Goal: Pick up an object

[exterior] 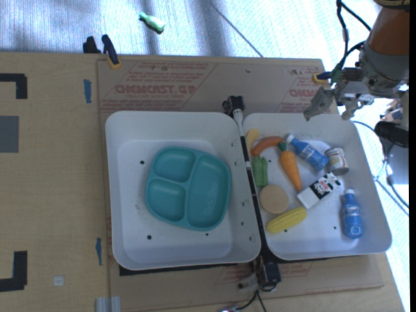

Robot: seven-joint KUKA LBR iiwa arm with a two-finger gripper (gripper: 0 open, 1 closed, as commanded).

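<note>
Two shallow white bins sit side by side on the worktop [52, 194] before us, the left bin [123, 239] and the right bin [374, 236], their inner walls touching along the middle. Nearest us in the right bin we see a yellow corn cob [286, 220] lying at a slant, and to its right a blue bottle [351, 215] close to the right wall. Just beyond the corn lies a round tan cookie [273, 199], with a black-and-white carton [320, 190] to its right, almost touching the corn's far end. In the left bin a teal divided plate [188, 187] rests flat near the middle, three compartments showing. Farther on in the right bin an orange carrot [291, 166] points toward us, a green piece [260, 171] lies against the left wall, and a small tin can [336, 159] stands near the right. Beyond these we find a second blue bottle [307, 151] lying tilted beside the carrot's top, an orange sausage-like piece [267, 144], and a yellow piece [251, 137] at the wall. The hand [333, 108] hangs past the far right corner of that bin, above the rim, its two fingers spread apart with nothing between them, well apart from every object. The grey arm with its orange band [392, 28] rises at the far right.
</note>
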